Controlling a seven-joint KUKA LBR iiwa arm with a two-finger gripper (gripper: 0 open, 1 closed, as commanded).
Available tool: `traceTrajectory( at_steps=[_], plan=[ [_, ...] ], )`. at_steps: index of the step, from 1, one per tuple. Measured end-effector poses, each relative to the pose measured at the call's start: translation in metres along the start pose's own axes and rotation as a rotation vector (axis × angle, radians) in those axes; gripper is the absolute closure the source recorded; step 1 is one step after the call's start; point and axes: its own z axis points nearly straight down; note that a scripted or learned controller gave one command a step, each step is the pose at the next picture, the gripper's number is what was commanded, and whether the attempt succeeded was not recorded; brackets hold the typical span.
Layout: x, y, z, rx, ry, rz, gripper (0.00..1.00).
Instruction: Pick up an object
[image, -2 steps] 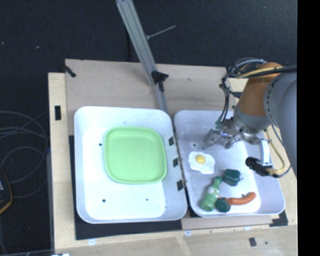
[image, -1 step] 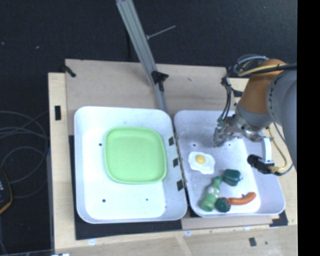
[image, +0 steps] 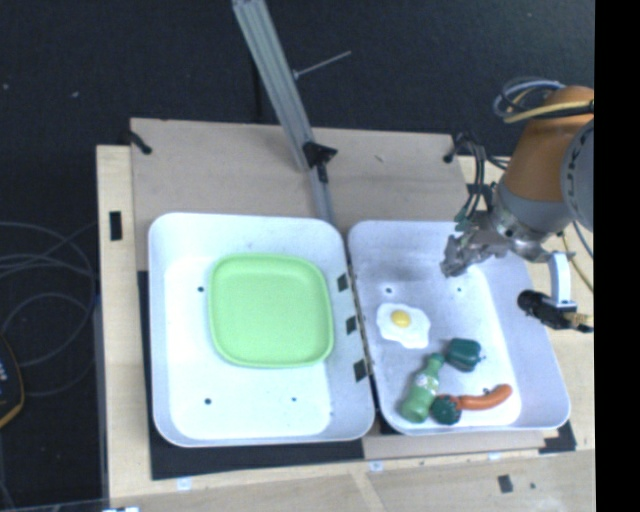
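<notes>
Green and glossy, a square plate (image: 270, 309) with rounded corners lies flat in the left bin (image: 180, 400). In the right bin (image: 535, 385) we see a fried egg (image: 402, 324), a green bottle (image: 423, 388) slanting top-right, a dark green pepper (image: 462, 352), and a sausage (image: 487, 398) lying nearly sideways. We cannot tell the claw's (image: 455, 262) spread; it hovers above the egg.

A pale wooden bench (image: 230, 170) stands on dark flooring, perhaps carpet (image: 60, 80).
</notes>
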Motion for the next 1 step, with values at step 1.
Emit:
traceTrajectory(
  at_steps=[1],
  plan=[
    [0.0003, 0.0051, -0.0628, 0.0, 0.0, -0.001, 1.0]
  ],
)
